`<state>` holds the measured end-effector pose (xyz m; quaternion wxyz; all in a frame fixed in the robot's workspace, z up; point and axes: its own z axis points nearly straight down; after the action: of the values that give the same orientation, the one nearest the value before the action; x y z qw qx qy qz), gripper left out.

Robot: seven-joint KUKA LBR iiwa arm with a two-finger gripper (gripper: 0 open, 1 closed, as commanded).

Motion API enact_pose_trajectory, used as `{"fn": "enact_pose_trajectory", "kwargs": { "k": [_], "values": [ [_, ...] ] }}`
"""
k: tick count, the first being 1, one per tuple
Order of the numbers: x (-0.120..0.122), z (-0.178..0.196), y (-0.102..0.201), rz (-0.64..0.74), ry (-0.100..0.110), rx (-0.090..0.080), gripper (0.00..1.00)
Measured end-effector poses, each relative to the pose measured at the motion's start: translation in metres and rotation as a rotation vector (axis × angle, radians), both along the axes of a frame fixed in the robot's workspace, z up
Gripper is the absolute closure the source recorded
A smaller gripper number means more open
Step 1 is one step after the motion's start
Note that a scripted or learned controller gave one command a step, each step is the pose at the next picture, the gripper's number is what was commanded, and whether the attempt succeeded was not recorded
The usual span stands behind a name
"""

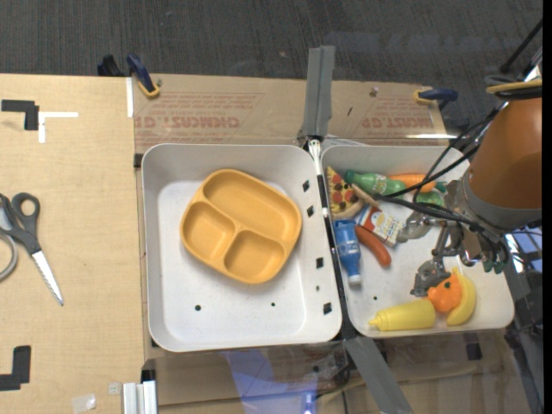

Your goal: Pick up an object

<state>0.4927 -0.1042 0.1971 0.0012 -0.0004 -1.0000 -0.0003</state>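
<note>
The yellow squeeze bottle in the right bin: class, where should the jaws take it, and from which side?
Grip the yellow squeeze bottle across its wide body, probably from above. It lies on its side near the right bin's front wall, nozzle pointing left, so the jaws should close across its width, clear of the orange toy beside it.

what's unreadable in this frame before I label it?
- Gripper, camera view: fingertip gap too small and cluttered by cables; open or shut unclear.
- Orange toy: partly behind the gripper; contact unclear.
- Slice-shaped toy at the right bin's left wall: too small to identify.
- Scissors: handle cut off by the left edge.
</note>
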Motion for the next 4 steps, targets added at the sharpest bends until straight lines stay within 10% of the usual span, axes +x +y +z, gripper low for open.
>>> {"fn": "enact_pose_trajectory", "kwargs": {
  "k": [1, 3, 4],
  "values": [
    [0.05, -0.099, -0.007, 0.035, -0.021, -0.005, 0.0],
    [0.031, -0.108, 0.01, -0.223, 0.002, 0.0, 0.0],
    [0.031, -0.101, 0.01, -0.221, 0.003, -0.001, 1.0]
  ]
}}
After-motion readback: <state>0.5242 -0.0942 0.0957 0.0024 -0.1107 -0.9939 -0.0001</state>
